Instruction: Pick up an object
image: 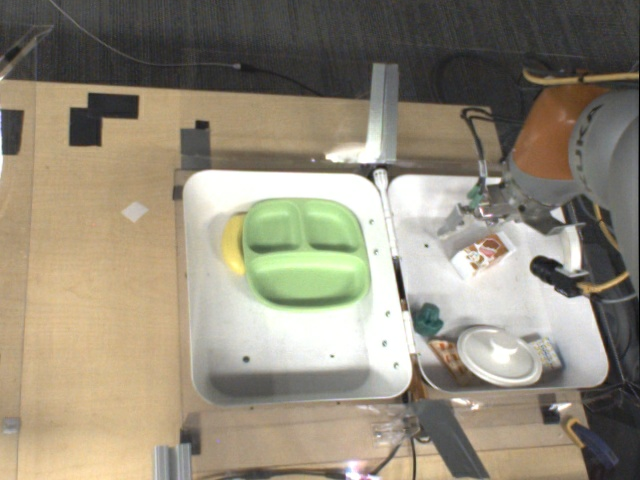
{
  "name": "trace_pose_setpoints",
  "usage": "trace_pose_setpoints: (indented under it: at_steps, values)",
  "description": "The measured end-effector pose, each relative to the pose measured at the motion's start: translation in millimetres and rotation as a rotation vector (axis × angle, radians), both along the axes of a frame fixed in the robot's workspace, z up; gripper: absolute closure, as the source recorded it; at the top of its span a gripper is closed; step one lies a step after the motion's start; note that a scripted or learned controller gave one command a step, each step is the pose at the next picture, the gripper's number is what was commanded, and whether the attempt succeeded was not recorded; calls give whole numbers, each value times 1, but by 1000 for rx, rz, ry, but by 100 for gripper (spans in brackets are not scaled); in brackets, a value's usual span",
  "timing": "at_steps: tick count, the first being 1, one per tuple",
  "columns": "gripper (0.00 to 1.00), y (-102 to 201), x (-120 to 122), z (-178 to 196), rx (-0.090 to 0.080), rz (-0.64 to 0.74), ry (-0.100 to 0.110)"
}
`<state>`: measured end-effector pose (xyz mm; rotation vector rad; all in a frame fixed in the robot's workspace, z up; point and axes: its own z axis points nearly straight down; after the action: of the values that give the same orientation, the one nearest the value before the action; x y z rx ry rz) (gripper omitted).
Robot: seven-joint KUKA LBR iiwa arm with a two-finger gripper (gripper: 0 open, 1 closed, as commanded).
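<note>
My gripper (480,208) hangs over the far part of the right bin (590,298), at the end of the grey arm with its orange band (548,138). Just in front of it, and apart from it, lies a small white packet with red print (482,255). A teal object (428,318) rests by the bin's left wall. A white round bowl (498,356) sits at the near edge, with a brown packet (446,356) on its left and a small grey item (546,351) on its right.
The left bin (290,368) holds a green divided plate (304,252) with a yellow object (232,244) partly tucked under its left side. A metal post (383,118) stands behind the wall between the bins. Black cables (570,278) run along the right bin's right side.
</note>
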<state>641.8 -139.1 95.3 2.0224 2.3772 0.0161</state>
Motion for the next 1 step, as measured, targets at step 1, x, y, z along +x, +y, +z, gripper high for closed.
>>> trace_pose_setpoints:
  at_steps: [1]
  values:
    - [100,3,-1,6,4,3,6]
